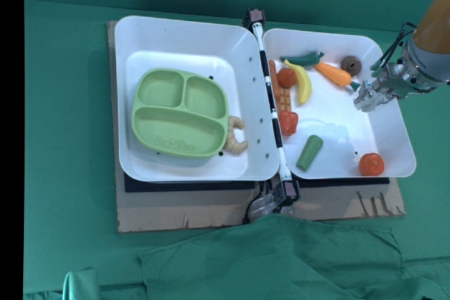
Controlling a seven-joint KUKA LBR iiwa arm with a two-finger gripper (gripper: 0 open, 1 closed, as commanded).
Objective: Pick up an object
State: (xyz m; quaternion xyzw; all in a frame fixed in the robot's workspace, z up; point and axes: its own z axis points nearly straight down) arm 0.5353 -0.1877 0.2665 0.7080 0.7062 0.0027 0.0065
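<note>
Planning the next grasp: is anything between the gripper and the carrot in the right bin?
Nothing visible. The gripper is at the right bin's far-right side, and the carrot lies just to its left, with bare bin floor between them. The banana lies beyond the carrot.

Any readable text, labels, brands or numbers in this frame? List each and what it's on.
None readable.
The green divided plate has a faint embossed mark near its front rim, too blurred to read.
No print can be made out on the white bins, the toy food such as the banana, or the cardboard base.
</note>
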